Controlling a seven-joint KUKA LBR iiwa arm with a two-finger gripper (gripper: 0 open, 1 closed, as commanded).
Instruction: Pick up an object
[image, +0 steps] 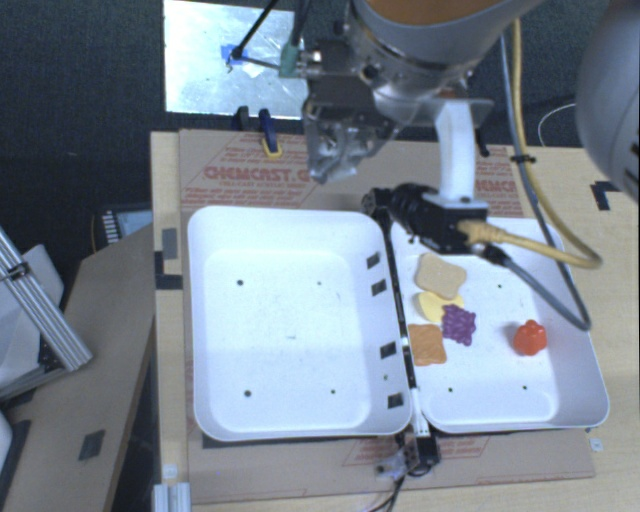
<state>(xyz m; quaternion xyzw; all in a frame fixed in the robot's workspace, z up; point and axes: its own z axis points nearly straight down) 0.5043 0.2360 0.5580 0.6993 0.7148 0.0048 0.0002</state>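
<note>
Several small objects lie in the right bin (560, 400): a tan bread slice (441, 274), a yellow piece (431, 305) under it, a purple grape bunch (459, 323), an orange waffle-like square (427, 344) and a red-orange pepper (530, 337). My gripper (335, 160) hangs high above the back edge of the left bin (285, 320), well away from the objects. I see nothing held in it. Its fingertips are blurred against the cardboard.
Both white bins rest on a cardboard sheet (250, 170) on the wooden bench. A yellow cable (540, 250) runs across the back of the right bin. A blue and yellow clamp (268, 135) sits at the cardboard's back edge.
</note>
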